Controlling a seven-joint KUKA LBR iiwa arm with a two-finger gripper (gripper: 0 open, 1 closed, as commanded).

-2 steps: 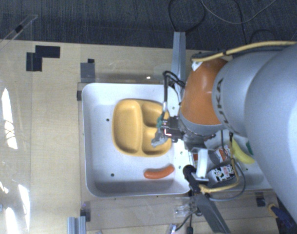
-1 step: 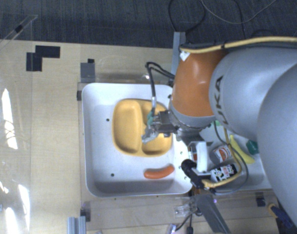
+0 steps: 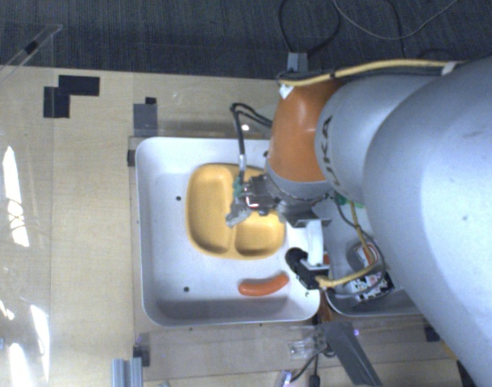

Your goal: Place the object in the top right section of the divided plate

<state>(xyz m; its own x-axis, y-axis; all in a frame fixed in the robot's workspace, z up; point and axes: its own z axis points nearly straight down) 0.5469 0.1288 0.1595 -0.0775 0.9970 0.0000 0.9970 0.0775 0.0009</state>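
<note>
A yellow divided plate (image 3: pixel 207 210) lies in the middle of the left white bin (image 3: pixel 161 240). An orange-red sausage (image 3: pixel 263 285) rests on the bin floor just in front of the plate, near the bin's right wall. My gripper (image 3: pixel 239 206) hangs over the plate's right half, close above the ridge between its sections. The wrist and its cables hide the plate's right rim. Nothing can be made out in the gripper from this angle.
The grey arm with its orange band (image 3: pixel 302 139) covers most of the right bin (image 3: pixel 367 297); a black and yellow cable bundle (image 3: pixel 343 279) shows at that bin's near corner. The left bin's floor left of the plate is bare white.
</note>
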